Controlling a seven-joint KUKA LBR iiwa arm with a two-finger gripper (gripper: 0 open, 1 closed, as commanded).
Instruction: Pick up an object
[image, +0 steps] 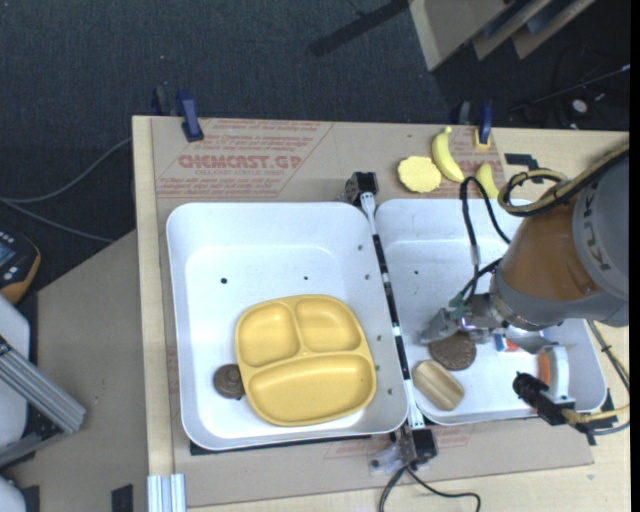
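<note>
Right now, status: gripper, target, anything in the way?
Gripper low in right bin, directly over brown disc. Nothing seen held. Tan block close beside disc; yellow tray in left bin.

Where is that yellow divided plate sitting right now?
The yellow divided plate lies in the left bin, toward its near edge, with a small brown disc right beside it on the plate's left.

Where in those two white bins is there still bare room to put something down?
The left bin has bare floor along its far side, above the yellow divided tray. The right bin is bare at its far left. Its near half is crowded: the brown disc, the tan block and the robot's hand cluster there.
</note>
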